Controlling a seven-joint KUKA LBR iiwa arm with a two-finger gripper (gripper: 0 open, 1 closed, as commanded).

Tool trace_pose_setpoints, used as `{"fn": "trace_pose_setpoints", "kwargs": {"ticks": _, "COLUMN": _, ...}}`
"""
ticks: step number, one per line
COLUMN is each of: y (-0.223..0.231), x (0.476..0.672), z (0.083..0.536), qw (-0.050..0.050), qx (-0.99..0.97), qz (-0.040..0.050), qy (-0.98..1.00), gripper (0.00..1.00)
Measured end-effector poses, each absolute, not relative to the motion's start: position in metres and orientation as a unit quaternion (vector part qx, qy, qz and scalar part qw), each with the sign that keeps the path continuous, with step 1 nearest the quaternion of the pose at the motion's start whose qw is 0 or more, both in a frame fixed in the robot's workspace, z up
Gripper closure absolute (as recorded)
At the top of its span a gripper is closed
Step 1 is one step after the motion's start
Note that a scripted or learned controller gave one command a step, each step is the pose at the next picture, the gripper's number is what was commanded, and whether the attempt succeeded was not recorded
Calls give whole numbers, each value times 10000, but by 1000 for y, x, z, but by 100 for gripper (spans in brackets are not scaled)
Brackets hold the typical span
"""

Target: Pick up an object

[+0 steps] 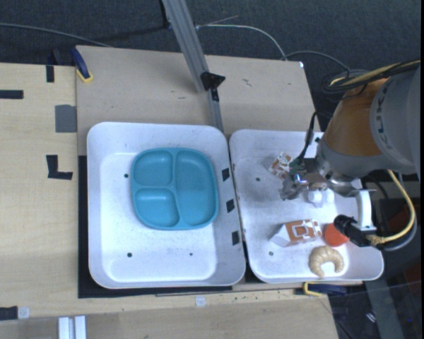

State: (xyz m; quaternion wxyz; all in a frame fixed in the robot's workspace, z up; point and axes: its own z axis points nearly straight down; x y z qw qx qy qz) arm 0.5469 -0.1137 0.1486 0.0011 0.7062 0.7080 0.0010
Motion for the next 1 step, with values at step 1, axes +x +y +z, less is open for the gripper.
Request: {"fn": "trace_pose_setpoints", "kwargs": {"ticks": 1, "y": -111, "x": 550, "z": 191, "qw": 12, "qx": 7064, "qz": 9, "qy": 7078, "gripper": 100}}
